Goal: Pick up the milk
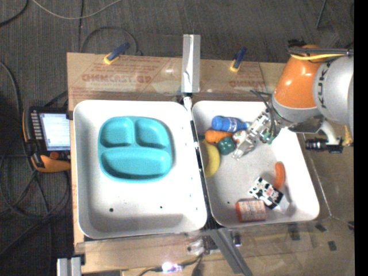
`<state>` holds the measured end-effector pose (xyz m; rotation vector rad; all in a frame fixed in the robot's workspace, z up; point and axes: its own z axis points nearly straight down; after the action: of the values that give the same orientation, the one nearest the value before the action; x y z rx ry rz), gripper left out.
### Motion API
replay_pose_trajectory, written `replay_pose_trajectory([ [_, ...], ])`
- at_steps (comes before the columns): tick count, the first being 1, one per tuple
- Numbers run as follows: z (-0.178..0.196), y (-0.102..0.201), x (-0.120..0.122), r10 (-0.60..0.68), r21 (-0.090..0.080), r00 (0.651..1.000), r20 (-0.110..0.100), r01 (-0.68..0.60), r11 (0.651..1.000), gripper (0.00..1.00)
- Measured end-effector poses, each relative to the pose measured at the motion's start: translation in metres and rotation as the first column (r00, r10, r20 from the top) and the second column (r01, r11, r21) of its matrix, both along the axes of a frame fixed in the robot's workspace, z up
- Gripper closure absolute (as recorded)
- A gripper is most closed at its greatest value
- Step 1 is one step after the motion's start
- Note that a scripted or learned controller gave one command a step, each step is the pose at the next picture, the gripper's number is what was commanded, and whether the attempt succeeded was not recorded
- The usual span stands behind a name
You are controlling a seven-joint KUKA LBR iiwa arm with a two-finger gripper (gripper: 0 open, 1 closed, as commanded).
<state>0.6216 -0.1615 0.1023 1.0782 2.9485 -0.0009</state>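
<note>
I see the teal tray [136,147] in the left bin [86,211]. In the right bin [307,203], the jaws [246,144] hover near a blue bottle [227,123]; spread or pressed together, I cannot tell. The black-and-white milk carton [268,192] lies well apart, near the front.

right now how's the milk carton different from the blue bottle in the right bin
The milk carton is boxy with black-and-white patches; the blue bottle is rounded and blue. The carton sits near the bin's front, apart from the gripper; the bottle lies at the back, close beside it. Both are in the right bin.
</note>
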Motion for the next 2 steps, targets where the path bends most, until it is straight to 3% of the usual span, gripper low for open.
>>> replay_pose_trajectory([
  [1, 0.048, -0.020, -0.101, -0.186, 0.002, 0.982, -0.003, 0.186, 0.982, 0.00],
  [2, 0.087, -0.018, -0.095, -0.238, 0.002, 0.971, 0.000, 0.238, 0.971, 0.00],
])
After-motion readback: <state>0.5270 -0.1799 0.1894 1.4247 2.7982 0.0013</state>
